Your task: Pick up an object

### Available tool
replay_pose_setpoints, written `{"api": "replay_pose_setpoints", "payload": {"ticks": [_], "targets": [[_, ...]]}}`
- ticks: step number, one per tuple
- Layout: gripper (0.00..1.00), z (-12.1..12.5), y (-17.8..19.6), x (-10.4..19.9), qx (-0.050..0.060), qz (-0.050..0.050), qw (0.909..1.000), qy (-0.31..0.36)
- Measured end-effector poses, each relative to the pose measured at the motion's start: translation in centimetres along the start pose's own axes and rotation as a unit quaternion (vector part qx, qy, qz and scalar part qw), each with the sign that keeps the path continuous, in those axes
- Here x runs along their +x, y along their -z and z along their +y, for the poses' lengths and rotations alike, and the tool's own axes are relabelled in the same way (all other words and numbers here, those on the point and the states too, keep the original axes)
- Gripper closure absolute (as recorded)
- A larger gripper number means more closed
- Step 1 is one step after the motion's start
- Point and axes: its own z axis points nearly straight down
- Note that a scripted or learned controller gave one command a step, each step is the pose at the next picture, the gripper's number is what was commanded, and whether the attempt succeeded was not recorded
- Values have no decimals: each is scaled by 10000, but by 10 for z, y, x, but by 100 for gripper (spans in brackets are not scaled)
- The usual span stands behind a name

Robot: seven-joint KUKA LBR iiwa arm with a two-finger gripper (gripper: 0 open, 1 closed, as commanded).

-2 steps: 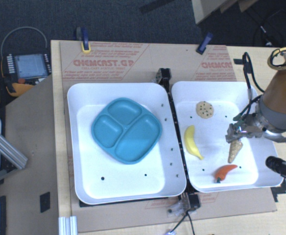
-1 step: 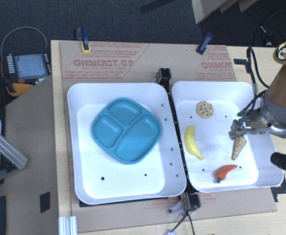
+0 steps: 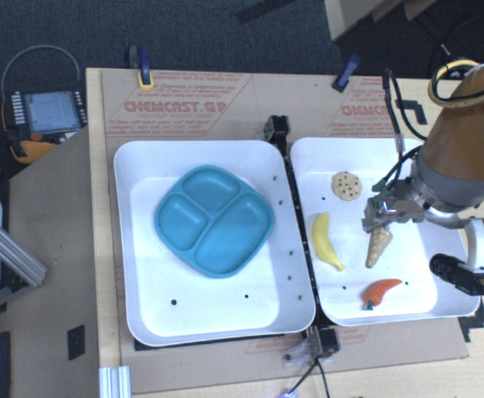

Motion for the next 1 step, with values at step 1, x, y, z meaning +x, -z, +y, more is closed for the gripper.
{"api": "replay_pose_setpoints", "payload": {"ticks": [1], "targets": [[100,0,11,53,0,8,10000,13]]}}
